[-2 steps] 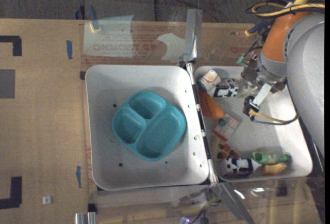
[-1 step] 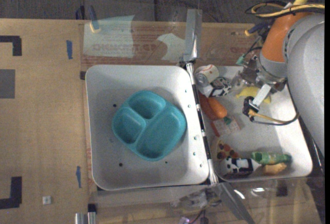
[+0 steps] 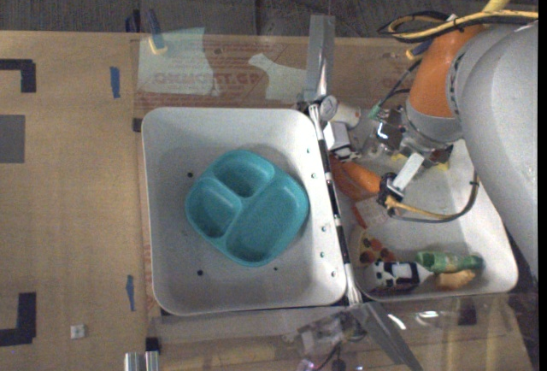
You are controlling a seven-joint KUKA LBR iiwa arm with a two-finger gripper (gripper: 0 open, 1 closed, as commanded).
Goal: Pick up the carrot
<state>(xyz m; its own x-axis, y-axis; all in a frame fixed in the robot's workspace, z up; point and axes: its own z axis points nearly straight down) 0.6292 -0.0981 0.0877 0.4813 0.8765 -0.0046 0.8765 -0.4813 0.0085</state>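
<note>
The orange carrot (image 3: 353, 179) lies in the right bin (image 3: 496, 254), close to its left wall and pointing towards the upper left. My gripper (image 3: 371, 154) hangs low over the bin's upper left part, right above and beside the carrot's upper side. The wrist and cables hide where it meets the carrot. The grey arm with its orange band (image 3: 434, 83) reaches in from the upper right.
A teal divided plate (image 3: 248, 207) sits in the left bin (image 3: 167, 147). Along the right bin's near wall lie a green bottle (image 3: 450, 261), a black-and-white toy (image 3: 393, 273) and a yellowish piece (image 3: 455, 279). A metal divider (image 3: 323, 117) separates the bins.
</note>
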